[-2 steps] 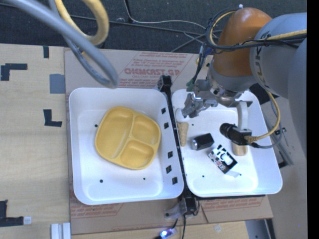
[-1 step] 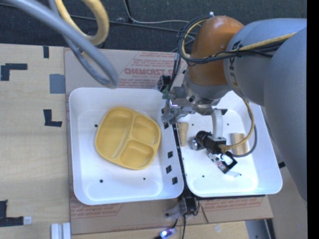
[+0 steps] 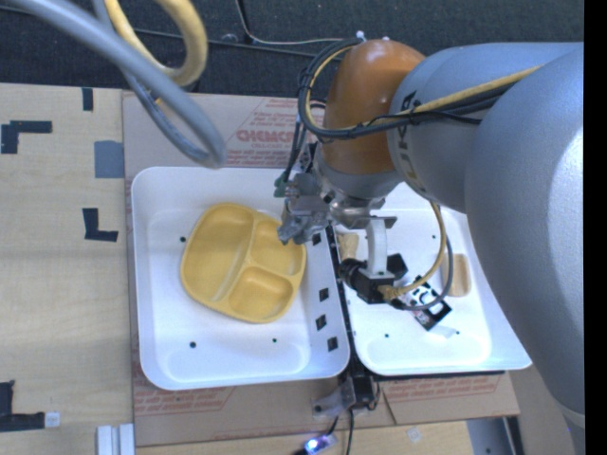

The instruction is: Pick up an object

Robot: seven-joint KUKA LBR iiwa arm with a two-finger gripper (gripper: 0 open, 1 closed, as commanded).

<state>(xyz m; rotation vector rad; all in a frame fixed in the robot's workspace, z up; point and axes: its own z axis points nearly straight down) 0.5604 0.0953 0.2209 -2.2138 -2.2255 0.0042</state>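
One object interests me: the yellow divided plate (image 3: 243, 262), lying flat in the left bin (image 3: 152, 282). My hand (image 3: 302, 218) is at its right rim, but I cannot tell its state. Nothing looks lifted, so the pick is not done.

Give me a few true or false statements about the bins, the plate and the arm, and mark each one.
1. The yellow plate lies in the left bin. True.
2. The plate has one undivided well. False: ridges split it into compartments.
3. The gripper is over the plate's right edge. True.
4. The arm reaches in from the left. False: it comes from the right.
5. The right bin holds a second yellow plate. False: it holds small items, among them a black and white one.
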